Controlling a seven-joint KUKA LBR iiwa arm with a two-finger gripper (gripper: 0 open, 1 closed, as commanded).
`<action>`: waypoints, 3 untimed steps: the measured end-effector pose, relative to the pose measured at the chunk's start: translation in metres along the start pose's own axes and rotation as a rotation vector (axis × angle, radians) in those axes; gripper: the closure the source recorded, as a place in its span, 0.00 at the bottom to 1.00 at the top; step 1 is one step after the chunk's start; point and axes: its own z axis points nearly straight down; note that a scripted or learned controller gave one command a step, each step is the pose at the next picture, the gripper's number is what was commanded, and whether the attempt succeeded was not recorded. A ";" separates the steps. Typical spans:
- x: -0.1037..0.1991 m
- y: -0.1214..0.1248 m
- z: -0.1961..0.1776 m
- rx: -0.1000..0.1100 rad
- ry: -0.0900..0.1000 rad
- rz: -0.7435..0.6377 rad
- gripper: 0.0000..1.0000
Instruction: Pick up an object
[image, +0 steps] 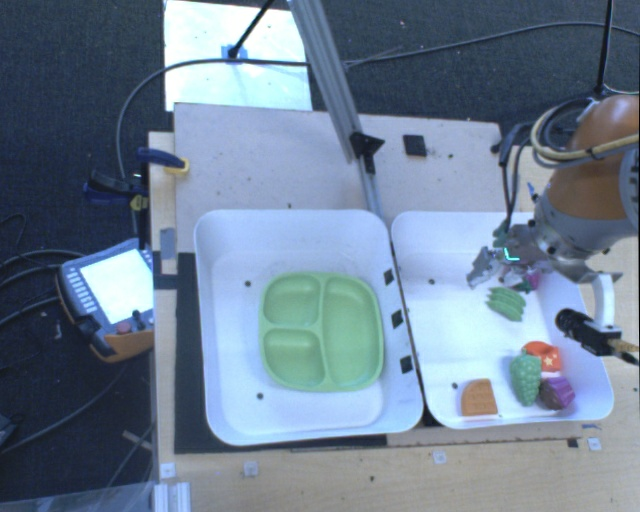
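Orange toy bread slice (478, 398) lies at the near edge of the right bin (440, 330), with a green toy bunch of grapes (525, 378), a purple toy (556, 392) and a red toy tomato (541, 353) clustered just beside it toward the near right corner. Left bin (230, 300) bears a green three-compartment plate (322, 331), flat, nothing on it. Farther back in the right bin sits a small green ribbed toy vegetable (507, 303), apart from the cluster. Gripper (497, 271) hovers just past and above it, fingers (481, 270) look spread, nothing between them. Likely target: the green vegetable, nearest the gripper. Judging by look, a light hollow plastic piece, stiff, smooth and a bit slippery, likely to skid on the bin floor if nudged. Best taken across its narrow width at the middle, fingers low. Beyond the bins: bare bench board (280, 150), a metal pole (335, 85).
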 end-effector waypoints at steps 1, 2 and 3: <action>0.000 0.001 -0.002 -0.004 -0.001 0.000 0.00; -0.001 -0.007 0.058 0.001 -0.001 0.003 0.00; -0.001 -0.006 0.109 -0.002 -0.001 0.003 0.00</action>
